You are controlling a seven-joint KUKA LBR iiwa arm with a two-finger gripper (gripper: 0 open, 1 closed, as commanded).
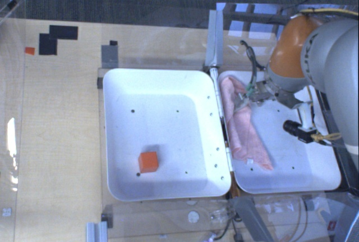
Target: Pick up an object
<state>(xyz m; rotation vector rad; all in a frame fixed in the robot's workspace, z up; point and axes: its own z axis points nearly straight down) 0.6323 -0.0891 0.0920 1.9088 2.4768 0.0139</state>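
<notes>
The end effector (247,95) is hovering over the pink cloth (242,126) in the right bin (303,179), seemingly positioning for a grasp, though I cannot tell its state.

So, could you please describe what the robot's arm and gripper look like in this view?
The arm is bulky, rounded and light grey, with a glossy orange band above the wrist. A thin black cable curves along the wrist. The gripper is small, dark and metallic, and a black cylindrical fitting sits beside it.

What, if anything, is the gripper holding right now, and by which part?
Cannot be told. The gripper is down at the upper end of the pink cloth in the right white bin, but no grip is visible.
</notes>
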